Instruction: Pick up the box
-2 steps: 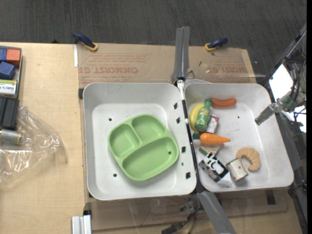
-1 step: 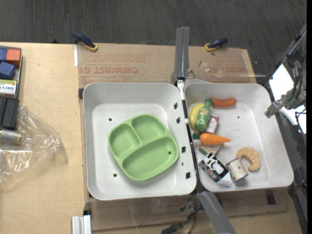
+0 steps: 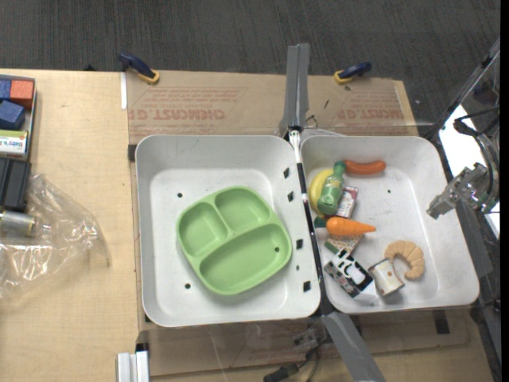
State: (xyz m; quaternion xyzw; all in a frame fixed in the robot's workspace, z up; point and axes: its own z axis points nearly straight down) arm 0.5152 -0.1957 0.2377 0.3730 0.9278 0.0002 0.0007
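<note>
The box, a small black-and-white carton, lies flat near the front left corner of the right bin, tilted with its long side running from 10 to 4 o'clock. From the gripper it sits at about 8 o'clock, well apart, with most of the bin floor between them. The gripper hangs at the bin's right rim, outside the cluster of toys, touching none of them; whether its fingers are spread or closed cannot be told from this angle, and nothing is seen held.

Just at 3 o'clock of the box stands a small white cup, nearly touching it, and a croissant curls at the cup's 1 o'clock. A toy carrot lies at the box's 12 o'clock, pointing toward 3. Farther toward 12 are a banana, a green bottle over a small red packet, and a sausage near the back wall.

The left bin holds a green divided plate.
</note>
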